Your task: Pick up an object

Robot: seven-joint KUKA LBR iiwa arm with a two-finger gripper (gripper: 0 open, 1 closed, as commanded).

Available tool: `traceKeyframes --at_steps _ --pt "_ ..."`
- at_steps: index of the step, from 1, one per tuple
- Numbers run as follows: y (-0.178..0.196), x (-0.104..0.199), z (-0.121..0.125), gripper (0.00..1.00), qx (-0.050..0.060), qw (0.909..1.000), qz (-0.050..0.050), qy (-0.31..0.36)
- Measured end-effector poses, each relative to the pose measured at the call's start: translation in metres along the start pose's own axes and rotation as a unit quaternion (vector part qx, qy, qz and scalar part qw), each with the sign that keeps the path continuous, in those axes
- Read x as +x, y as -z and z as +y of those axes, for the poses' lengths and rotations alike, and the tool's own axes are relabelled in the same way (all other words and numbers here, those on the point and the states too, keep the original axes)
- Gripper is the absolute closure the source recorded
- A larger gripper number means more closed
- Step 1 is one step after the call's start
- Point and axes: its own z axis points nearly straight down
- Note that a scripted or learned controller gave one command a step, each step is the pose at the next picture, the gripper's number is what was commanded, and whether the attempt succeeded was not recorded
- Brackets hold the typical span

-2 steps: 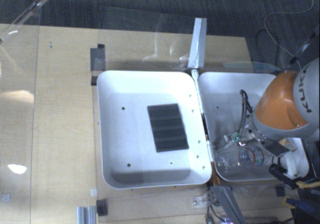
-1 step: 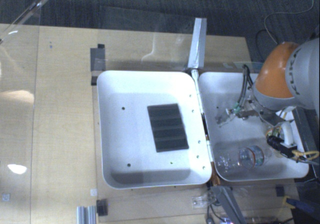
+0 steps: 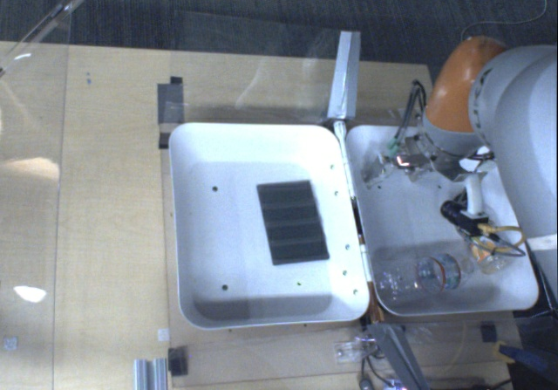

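Observation:
A black ribbed rectangular pad lies flat in the middle of the left bin. A clear plastic bottle with a thin reddish band lies on its side near the front edge of the right bin. My gripper hangs over the far left corner of the right bin, close to the wall between the bins. It is well apart from the bottle, and I see nothing in it. The grey arm with its orange band covers the bin's right side.
A metal post stands upright behind the gap between the bins. Wooden bench top stretches to the left. Clamps and cables sit at the front edge below the bins.

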Motion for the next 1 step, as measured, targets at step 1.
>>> traceKeyframes --at_steps 1 --pt "0.0996 0.0405 0.0322 0.0 0.0 1.0 0.0 0.003"
